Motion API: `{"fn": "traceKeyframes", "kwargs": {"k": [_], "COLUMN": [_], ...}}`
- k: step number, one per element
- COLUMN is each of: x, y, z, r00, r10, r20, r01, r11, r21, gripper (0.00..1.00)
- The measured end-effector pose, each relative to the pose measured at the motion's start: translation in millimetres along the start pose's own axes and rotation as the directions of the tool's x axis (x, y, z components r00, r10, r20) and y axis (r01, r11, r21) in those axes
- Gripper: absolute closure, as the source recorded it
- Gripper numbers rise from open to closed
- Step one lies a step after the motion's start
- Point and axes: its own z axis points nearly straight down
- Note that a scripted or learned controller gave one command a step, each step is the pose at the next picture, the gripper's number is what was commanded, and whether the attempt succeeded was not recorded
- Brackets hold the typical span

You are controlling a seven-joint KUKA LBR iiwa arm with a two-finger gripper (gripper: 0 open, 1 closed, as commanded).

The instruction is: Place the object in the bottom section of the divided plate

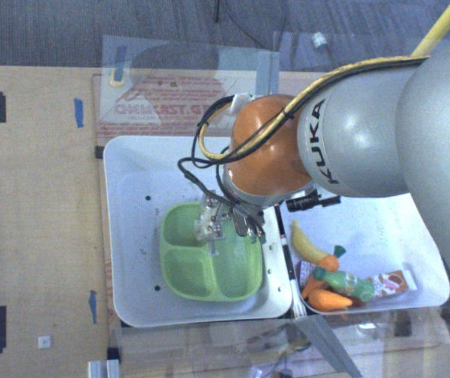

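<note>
Two shallow white plastic bins side by side on the wooden table (35, 250). Left bin (130, 179) holds the green divided plastic plate (209, 278) near its front right. Right bin (429, 278) holds a yellow banana (310, 245), two orange toy carrots (331, 299) and a flat snack packet (388, 284), clustered front left. Gripper (218, 228) over plate's centre.

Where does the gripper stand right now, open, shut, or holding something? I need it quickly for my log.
Gripper: over the green plate in the left bin; open or shut cannot be told.

Bright even light, soft shadows, slight blur
</note>
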Motion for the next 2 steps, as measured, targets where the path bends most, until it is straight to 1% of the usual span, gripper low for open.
{"fn": "traceKeyframes", "kwargs": {"k": [1, 2], "x": [-3, 70], "y": [2, -81], "z": [-11, -90], "r00": [1.000, 0.951], "r10": [0.002, -0.303], "r20": [0.008, -0.060], "r01": [-0.002, 0.304], "r11": [1.000, 0.952], "r21": [-0.004, 0.012], "gripper": [1.00, 1.00]}}
